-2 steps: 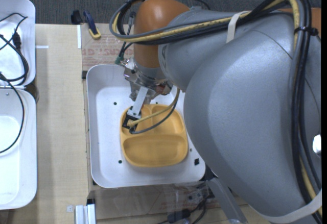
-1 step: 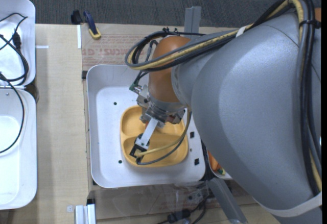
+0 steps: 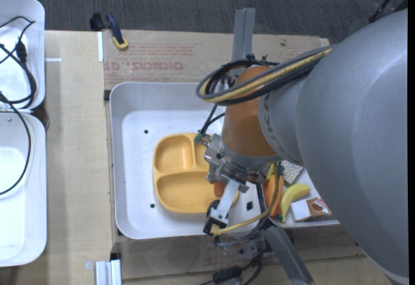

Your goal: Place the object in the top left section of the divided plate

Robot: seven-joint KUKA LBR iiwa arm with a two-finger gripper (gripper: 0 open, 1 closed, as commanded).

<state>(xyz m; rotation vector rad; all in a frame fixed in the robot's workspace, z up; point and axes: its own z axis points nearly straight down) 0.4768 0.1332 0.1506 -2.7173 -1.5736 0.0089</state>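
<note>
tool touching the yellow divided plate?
Cannot tell. In the camera view the tool sits over the right edge of the yellow plate, but the arm hides any contact or gap.

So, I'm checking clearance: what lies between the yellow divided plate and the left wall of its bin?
Nothing. In the camera view, the white bin floor between the divided plate and that wall is bare.

The arm (image 3: 363,134) is a broad, rounded shell of smooth matte grey. Above the wrist sits a glossy orange band (image 3: 243,128), cylindrical. Black and yellow cables (image 3: 259,76) loop across that band; the hand (image 3: 222,176) below is dull grey metal
</note>
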